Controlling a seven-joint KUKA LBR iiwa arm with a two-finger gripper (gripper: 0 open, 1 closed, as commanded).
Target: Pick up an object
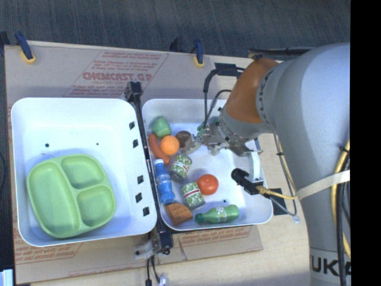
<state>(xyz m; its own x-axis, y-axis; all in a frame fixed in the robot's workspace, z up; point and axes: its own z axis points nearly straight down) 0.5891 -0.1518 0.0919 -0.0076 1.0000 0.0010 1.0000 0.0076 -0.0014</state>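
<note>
The right bin (238, 218) holds several small items: a green pepper-like piece (161, 126), an orange ball (169, 145), a brown lump (183, 138), two small cans (181, 166) (192, 193), a red tomato (208, 184), a blue bottle (163, 183), a brown cookie-like block (178, 211) and a green bottle (218, 214). My gripper (209, 140) hangs low over the upper middle of this bin, just right of the brown lump. Nothing shows between its tips.
The left bin (36, 112) carries a green divided plate (71, 193). A black hinge strip (141, 154) runs between the bins. The grey arm (297, 118) covers the right bin's far right side. Blue clamps (25, 47) sit on the bench's back edge.
</note>
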